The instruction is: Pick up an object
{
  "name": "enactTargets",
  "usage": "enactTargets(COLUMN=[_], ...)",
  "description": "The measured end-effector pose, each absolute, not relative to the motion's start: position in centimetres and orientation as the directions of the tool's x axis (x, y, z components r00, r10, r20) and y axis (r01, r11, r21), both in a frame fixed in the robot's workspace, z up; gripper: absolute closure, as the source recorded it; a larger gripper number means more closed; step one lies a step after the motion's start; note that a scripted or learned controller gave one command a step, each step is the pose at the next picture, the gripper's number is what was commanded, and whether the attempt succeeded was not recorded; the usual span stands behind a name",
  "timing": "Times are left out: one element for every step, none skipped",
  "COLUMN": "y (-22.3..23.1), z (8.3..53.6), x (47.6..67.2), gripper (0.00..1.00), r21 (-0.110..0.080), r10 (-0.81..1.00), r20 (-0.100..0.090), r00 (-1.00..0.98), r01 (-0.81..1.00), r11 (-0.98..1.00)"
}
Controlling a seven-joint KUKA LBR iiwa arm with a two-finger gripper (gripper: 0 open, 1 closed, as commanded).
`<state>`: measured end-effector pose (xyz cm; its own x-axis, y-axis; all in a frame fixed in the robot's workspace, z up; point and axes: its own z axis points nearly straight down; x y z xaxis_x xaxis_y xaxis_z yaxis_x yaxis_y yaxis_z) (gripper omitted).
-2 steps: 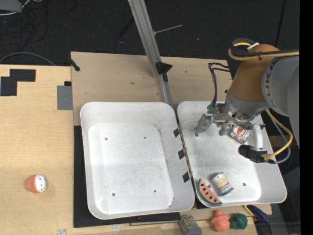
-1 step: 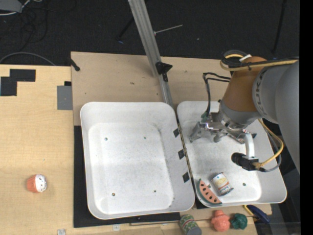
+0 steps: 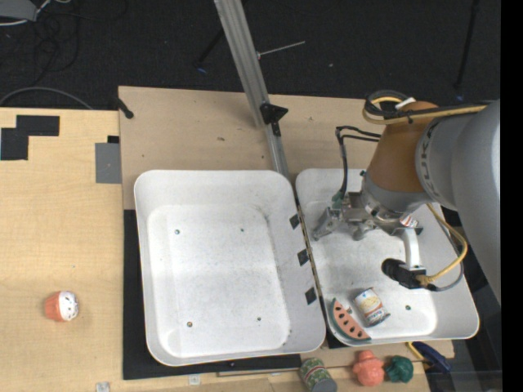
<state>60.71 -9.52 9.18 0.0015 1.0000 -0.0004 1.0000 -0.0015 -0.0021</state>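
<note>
Currently the claw (image 3: 351, 223), state unclear, hovers at twelve o'clock from the can (image 3: 371, 306) and watermelon slice (image 3: 347, 321); descending there risks missing both.

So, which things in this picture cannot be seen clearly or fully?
- Gripper, camera view: small and dark beneath the grey arm's wrist, so its state cannot be read.
- Small printed can in the right white bin: label too small to read.
- Green knobbly toy and dark round object below the bins: cut by the bottom edge.
</note>
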Motion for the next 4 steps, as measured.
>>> enactTargets(y=[-9.6,-10.5,-9.9,-10.1], z=[10.2,15.0,20.6,22.2], x=[60.7,60.3,59.7,59.7], gripper=[1.00,1.00,1.00,1.00], r21=[-0.002,0.002,0.003,0.000], r10=[1.000,1.000,1.000,1.000], r20=[0.001,-0.001,0.000,0.000], r00=[0.007,0.004,0.000,0.001], r01=[1.000,1.000,1.000,1.000], r11=[-0.007,-0.004,0.000,-0.001])
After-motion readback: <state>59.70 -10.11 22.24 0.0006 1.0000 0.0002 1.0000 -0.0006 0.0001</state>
